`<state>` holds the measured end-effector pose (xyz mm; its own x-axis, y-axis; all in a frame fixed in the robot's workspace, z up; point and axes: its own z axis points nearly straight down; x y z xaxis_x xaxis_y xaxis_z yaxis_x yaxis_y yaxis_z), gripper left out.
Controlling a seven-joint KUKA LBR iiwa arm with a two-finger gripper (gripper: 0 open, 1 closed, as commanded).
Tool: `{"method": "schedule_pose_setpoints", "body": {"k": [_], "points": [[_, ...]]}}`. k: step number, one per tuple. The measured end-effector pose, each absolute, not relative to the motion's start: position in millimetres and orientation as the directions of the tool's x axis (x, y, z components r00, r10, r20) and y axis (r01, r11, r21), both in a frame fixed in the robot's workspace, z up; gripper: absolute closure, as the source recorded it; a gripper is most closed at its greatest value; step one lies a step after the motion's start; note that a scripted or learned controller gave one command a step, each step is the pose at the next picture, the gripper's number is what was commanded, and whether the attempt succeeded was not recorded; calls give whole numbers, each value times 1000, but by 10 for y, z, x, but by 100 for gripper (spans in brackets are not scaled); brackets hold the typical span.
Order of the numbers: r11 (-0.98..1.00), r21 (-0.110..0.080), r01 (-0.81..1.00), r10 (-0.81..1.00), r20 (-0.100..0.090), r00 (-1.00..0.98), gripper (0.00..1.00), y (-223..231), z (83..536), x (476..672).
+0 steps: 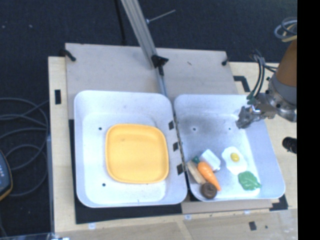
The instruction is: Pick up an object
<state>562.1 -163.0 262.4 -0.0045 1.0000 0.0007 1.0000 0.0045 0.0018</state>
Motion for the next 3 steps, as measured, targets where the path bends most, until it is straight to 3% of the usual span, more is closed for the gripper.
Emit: {"method": "schedule_pose_setpoints", "body": {"k": [3], "points": [[3, -1, 1000, 1000, 0, -3, 100, -292, 2530, 6009]]}}
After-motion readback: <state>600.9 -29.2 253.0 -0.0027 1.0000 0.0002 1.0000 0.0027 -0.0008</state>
